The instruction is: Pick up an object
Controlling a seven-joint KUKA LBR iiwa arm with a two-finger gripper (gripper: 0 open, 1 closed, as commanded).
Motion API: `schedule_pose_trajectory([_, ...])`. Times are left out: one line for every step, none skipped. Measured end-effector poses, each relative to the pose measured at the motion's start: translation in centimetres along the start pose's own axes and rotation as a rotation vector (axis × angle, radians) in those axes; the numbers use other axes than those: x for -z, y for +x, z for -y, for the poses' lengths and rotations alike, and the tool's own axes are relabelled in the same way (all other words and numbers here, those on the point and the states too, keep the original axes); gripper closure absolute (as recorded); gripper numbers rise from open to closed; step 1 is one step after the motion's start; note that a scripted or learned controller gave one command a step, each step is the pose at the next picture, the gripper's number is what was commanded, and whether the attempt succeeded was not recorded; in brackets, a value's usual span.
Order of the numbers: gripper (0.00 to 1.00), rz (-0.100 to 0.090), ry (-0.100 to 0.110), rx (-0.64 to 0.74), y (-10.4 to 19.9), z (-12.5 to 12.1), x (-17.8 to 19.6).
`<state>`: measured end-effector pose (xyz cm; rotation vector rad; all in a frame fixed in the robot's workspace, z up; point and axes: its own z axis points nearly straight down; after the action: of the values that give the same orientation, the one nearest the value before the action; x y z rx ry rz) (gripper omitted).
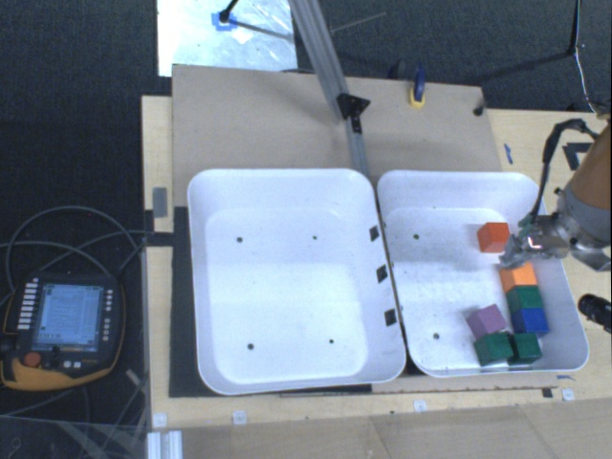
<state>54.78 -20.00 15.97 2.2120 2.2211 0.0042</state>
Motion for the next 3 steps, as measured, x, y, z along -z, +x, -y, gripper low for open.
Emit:
schedule_pose_trajectory([1.00,0.000,-0.002,0.001,0.4,0.2,6.2])
schedule_pose_trajectory([1.00,-0.001,0.000,0.001,0.3,0.0,10.3])
schedule_pose_trajectory([1.00,-0.005,0.003,0.007,6.2,-0.3,10.9])
